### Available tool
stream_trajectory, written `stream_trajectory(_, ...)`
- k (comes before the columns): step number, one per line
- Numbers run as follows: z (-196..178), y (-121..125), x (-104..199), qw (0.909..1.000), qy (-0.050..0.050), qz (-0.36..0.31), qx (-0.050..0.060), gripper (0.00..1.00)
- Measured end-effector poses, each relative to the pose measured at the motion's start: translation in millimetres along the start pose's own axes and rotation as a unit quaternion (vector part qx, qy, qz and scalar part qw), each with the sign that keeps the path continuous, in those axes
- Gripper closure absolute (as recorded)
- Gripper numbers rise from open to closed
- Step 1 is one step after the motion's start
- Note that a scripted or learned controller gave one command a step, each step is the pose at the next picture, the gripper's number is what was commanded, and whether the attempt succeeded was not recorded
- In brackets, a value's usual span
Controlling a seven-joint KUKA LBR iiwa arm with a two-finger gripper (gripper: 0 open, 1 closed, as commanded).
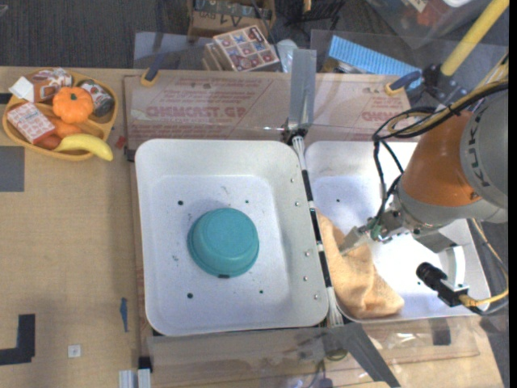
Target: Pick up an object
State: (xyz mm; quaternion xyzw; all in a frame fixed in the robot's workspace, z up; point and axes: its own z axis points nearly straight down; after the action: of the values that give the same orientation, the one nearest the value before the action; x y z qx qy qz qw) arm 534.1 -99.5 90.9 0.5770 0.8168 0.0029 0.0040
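At the upper left of the frame a shallow yellow bowl of toy food (58, 115) sits on the bench, out of play. Left of centre, a round teal plastic bowl (224, 242) lies upside down in the middle of the left white bin (161, 164), well apart from the arm. Right of centre, a crumpled tan cloth (359, 277) lies against the left wall of the right white bin (323, 164), reaching toward its lower edge. The two-finger gripper (361, 238) is at the cloth's upper edge, apparently touching it; whether its claw is wide or narrow I cannot tell. A good grasp probably needs the tips pressed into a raised fold, then a straight lift clear of the wall.
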Motion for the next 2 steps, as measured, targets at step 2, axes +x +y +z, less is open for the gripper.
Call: stream_trajectory(2, -20.7, 1.8, -2.3, 1.0, -0.001, 0.003, -0.004, 1.0)
